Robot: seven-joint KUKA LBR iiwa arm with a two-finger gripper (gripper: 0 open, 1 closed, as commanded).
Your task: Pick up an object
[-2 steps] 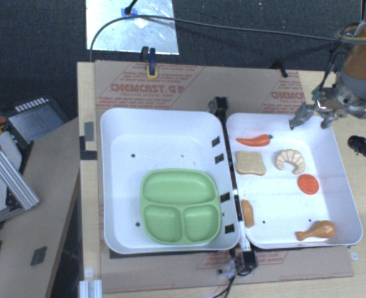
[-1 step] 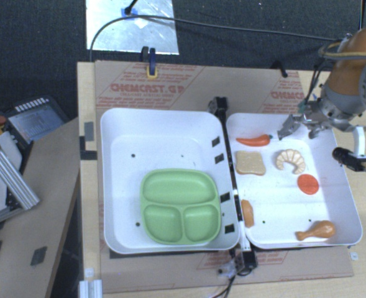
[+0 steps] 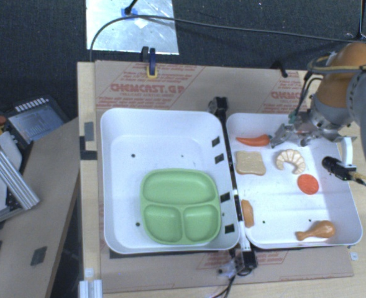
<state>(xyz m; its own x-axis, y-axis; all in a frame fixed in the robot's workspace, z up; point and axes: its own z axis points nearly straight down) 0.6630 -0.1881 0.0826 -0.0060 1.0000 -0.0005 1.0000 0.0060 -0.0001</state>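
the likeliest target is the orange chili pepper (image 3: 253,141), lying flat near the back of the right bin (image 3: 350,210), since the gripper (image 3: 287,134) sits low just beside its right end. whether that hand is apart or together cannot be told here, and nothing is seen held in it. close by lie a croissant (image 3: 291,160), a toast slice (image 3: 250,162), a red tomato slice (image 3: 307,183), a drumstick (image 3: 316,230) and an orange piece (image 3: 247,213) against the divider, all loose and spread for single picks. the left bin (image 3: 117,141) bears a green divided plate (image 3: 180,205). the board (image 3: 170,84) beneath reads "chemcast gp" in red.
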